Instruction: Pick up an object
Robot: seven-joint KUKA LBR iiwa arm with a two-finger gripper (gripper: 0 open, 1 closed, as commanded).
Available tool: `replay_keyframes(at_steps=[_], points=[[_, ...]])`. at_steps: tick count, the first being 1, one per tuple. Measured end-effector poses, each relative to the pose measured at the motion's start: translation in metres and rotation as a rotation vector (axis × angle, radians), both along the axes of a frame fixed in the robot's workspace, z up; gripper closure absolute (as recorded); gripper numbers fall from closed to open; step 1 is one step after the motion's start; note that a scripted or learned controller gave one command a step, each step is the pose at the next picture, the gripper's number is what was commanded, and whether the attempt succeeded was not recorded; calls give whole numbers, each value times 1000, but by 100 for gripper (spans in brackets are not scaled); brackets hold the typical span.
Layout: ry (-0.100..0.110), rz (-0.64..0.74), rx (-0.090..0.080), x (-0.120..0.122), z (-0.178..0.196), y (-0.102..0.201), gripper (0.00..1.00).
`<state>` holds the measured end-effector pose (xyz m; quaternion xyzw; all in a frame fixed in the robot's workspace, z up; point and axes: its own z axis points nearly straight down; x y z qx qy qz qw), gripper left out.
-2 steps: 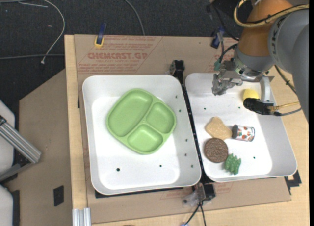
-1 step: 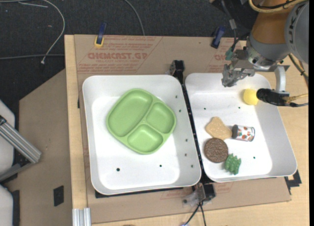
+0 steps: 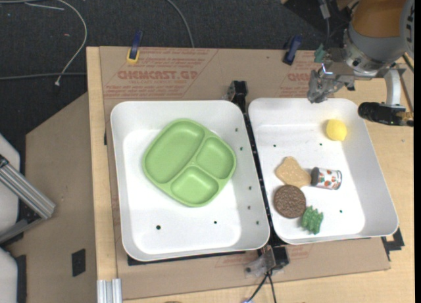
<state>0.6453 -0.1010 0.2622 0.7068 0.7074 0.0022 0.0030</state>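
Two white bins are sitting side by side on a cardboard-covered bench. The right bin (image 3: 368, 163) is serving as the landmark here.

The arm (image 3: 378, 12), grey with an orange band, is reaching in over the bin's far right corner. Its gripper (image 3: 320, 91) is hanging just above the bin's far rim, near the middle of that edge, holding nothing. The fingertips are too small and dark to read, so whether they are spread or pressed together cannot be told.

Inside the right bin, five things are lying:
- A lemon (image 3: 336, 130) is resting toward the far right part, nearest the gripper but apart from it.
- A cracker (image 3: 291, 171), tan, is lying near the bin's centre.
- A can (image 3: 327, 178), small, on its side, is lying just right of the cracker, touching or nearly touching it.
- A cookie (image 3: 289, 201), round and brown, is sitting just nearer than the cracker, its edge meeting the cracker's.
- A green toy (image 3: 312, 219) is lying at the cookie's near right, close to the bin's near rim.

The left bin (image 3: 131, 223) is lying directly left of the right bin, their rims touching. A green plate (image 3: 189, 162) with three compartments is sitting tilted in its middle.

Two blue clamps (image 3: 135, 45) are gripping the cardboard's far edge beyond the bins.
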Motion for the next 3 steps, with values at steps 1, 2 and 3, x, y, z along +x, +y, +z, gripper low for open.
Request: replay_keyframes(at_steps=[1,2,3], points=[[5,5,3,1,3,51,100],[11,5,3,8,-14,103,100],[7,5,3,13,-18,156,100]])
